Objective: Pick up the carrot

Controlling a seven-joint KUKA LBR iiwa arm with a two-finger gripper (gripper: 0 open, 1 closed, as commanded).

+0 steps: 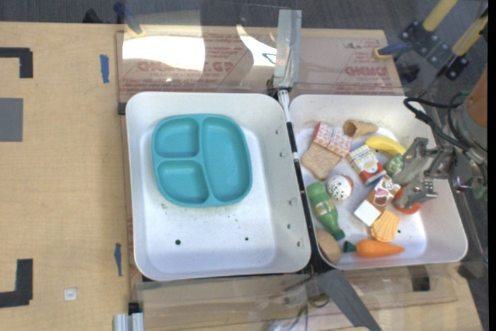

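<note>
The carrot (pixel 373 248) is lying on its side near the front edge of the right bin (pixel 449 244), its green top pointing left toward a green bottle (pixel 324 207). Just above it a yellow waffle piece (pixel 385 225) is resting, and beyond that a red tomato (pixel 408 203) is sitting under the arm's tip. The pincer (pixel 409 176) is hanging over the right side of this bin, above the tomato and well clear of the carrot; its metal parts are blurring into the clutter, so I cannot tell how far it is spread or whether it is gripping anything. A banana (pixel 385 143) is lying further back. In the left bin (pixel 147 190) a teal divided plate (pixel 203 159) is sitting on the worktop (pixel 54 167) side.
</note>
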